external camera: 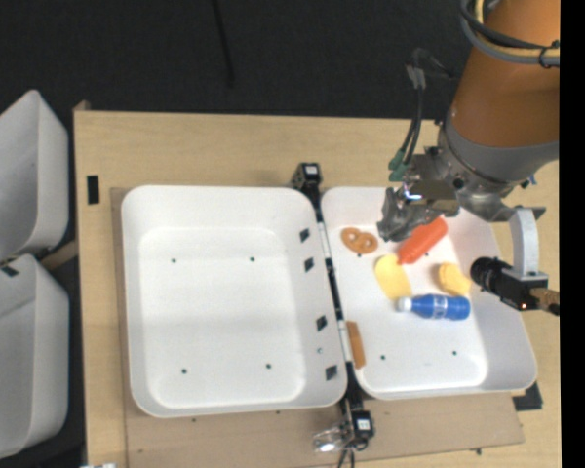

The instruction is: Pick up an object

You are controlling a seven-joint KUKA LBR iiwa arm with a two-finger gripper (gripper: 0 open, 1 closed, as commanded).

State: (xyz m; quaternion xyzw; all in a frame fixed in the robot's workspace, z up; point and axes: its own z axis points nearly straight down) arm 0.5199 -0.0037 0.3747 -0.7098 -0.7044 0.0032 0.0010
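We take the carrot (422, 241) as our landmark. It lies in the right bin (507, 364), orange and slanted. The claw (398, 224) hangs at the carrot's upper-left end, touching or just above it; we cannot tell whether it is wide or narrow. A pretzel (359, 240) sits left of the carrot, a yellow piece (392, 279) just below it, a blue bottle (435, 306) lower still. We judge the grasp should straddle the carrot across its width, clear of the pretzel.
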